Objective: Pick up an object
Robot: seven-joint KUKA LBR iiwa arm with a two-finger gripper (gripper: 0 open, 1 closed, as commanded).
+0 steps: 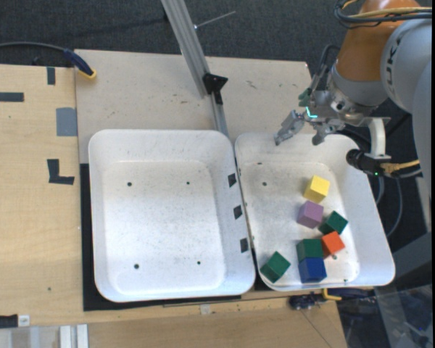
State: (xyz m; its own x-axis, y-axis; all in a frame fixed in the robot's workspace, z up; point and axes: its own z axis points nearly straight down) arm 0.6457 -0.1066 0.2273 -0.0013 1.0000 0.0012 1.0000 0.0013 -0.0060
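Note:
My gripper (303,132) hangs above the far edge of the right bin (275,167), its two fingers spread open with nothing between them. Well below it in that bin lie several small blocks: a yellow cube (317,188), a purple cube (310,214), a dark green block (337,222), an orange block (333,243), a green block (309,249), a blue cube (312,269) and a green cube (276,265) nearer the front left corner.
The left bin (163,212) sits beside the right one. A slanted metal pole (192,46) rises behind the bins. Black cables (380,167) run along the right bin's outer side.

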